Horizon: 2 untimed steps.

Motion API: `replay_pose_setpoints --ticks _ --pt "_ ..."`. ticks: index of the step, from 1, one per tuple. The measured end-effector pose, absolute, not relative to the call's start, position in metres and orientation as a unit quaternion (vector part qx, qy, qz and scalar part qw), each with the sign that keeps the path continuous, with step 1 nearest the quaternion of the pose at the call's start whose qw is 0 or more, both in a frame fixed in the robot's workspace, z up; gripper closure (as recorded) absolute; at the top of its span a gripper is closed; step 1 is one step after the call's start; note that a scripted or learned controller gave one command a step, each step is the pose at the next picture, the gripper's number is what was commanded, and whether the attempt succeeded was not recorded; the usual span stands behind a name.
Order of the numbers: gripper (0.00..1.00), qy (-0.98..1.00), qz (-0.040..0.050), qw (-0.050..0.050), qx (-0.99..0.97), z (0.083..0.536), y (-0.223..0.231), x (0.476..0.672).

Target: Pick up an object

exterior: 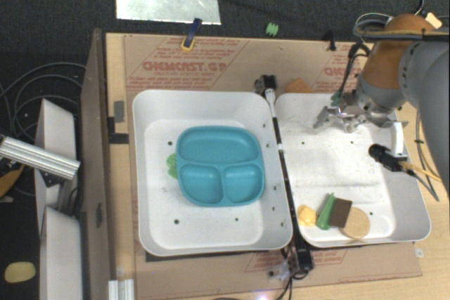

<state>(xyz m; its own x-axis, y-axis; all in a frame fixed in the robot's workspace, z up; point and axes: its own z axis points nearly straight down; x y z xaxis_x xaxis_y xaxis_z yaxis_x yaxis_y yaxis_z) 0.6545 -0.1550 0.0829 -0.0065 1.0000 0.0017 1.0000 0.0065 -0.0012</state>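
Right bin [415,218], near edge: yellow piece [306,215], green stick [326,211], brown block [341,212], tan disc [356,223], clustered and touching. Left of that bin, the left bin [151,151] with teal tray [219,165]. Gripper [344,117] over right bin's far side, nothing between fingers; spread unclear. Beyond, board [232,60] reads "CHEMCAST".

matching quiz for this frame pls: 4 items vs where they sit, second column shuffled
Items:
1. blue divided tray
2. green block
3. end effector
4. yellow piece

Places:
A. right bin, near edge, at the left end of the cluster
B. left bin, centre
C. over right bin, far part
D. right bin, near edge, leaning on the brown block

Pairs: 1-B, 2-D, 3-C, 4-A
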Motion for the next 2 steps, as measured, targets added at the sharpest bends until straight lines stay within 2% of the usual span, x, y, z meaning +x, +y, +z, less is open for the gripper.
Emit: replay_pose_setpoints --ticks 1,2 --pt "0.0 -0.707 -0.0027 -0.007 -0.708 0.194 -0.211 0.668" --pt "0.0 -0.709 0.0007 0.001 -0.705 0.108 -0.19 0.668"
